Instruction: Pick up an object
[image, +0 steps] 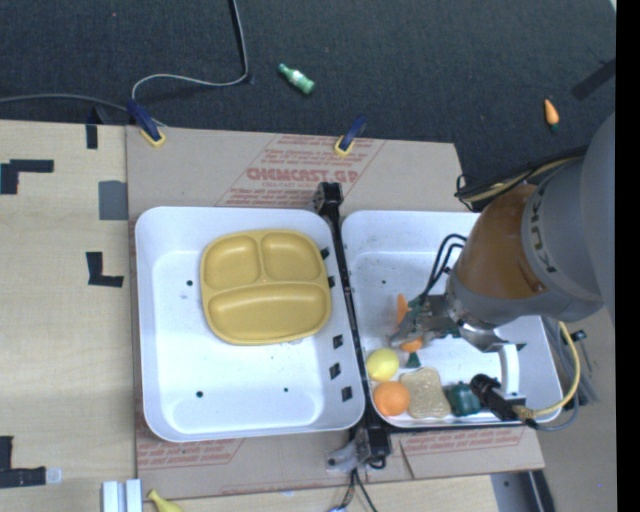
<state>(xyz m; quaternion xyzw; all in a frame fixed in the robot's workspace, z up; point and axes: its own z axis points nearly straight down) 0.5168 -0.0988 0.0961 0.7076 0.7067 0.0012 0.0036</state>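
My gripper (415, 325) reaches down into the right bin (380, 255) from the right, low over its middle. An orange carrot-like piece (401, 304) lies right at its tip, and a small orange bit (411, 346) sits just below. Whether anything is held is hidden by the wrist. Near the bin's front edge sit a yellow lemon (381, 363), an orange fruit (392, 398), a beige bread slice (426, 393) and a dark green object (464, 401).
The left bin (165, 330) holds a yellow divided plate (266, 285). A black divider (338, 290) runs between the bins. The arm's grey body and orange band (505, 255) cover the right bin's right half. Cables trail at the right.
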